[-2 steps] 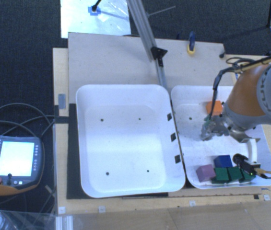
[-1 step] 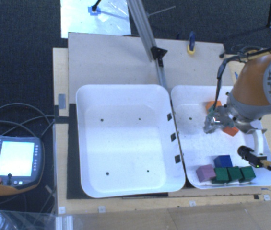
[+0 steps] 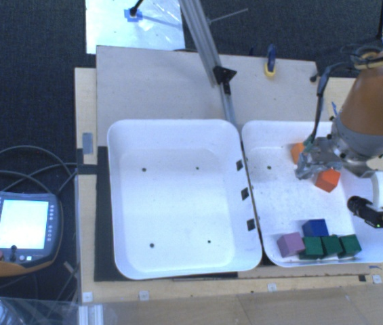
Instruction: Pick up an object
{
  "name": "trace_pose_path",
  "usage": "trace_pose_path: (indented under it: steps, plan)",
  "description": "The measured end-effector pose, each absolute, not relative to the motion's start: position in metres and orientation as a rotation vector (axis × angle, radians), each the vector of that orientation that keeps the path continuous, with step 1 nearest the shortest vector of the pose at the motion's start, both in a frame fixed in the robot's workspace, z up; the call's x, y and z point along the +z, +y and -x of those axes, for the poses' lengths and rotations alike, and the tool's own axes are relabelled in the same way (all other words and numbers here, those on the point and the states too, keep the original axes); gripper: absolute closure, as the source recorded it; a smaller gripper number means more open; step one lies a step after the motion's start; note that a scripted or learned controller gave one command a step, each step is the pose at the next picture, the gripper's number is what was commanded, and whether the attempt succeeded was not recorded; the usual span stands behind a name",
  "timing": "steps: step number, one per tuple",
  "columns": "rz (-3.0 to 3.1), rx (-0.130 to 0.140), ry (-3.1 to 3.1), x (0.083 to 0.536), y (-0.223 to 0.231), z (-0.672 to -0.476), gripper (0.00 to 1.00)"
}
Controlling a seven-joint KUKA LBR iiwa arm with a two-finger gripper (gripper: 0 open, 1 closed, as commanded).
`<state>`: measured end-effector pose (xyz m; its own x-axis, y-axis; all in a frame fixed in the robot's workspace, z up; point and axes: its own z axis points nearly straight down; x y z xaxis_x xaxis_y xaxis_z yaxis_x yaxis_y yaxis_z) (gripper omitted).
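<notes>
My gripper hangs over the right bin, in its upper middle part. An orange cube lies just to the gripper's lower right, touching or nearly touching it. A second orange piece peeks out at the gripper's upper left, partly hidden by it. Along the bin's front edge sit a purple block, a blue block and three green blocks packed close together.
The left bin stands beside the right one, their rims meeting at a divider with black clips. A slanted metal pole crosses the back. A teach pendant lies off the bench at left.
</notes>
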<state>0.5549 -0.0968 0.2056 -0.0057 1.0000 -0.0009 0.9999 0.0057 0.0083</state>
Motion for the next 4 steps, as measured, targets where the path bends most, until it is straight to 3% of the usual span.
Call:
trace_pose_path:
  steps: [1, 2, 4]
  plan:
    - [-2.211, 0.009, 2.221, 0.264, -0.103, -0.549, 1.0]
    - [-2.21, 0.005, 2.232, 0.252, -0.048, -0.55, 1.0]
    - [-2.21, 0.006, 2.233, 0.249, 0.043, -0.57, 1.0]
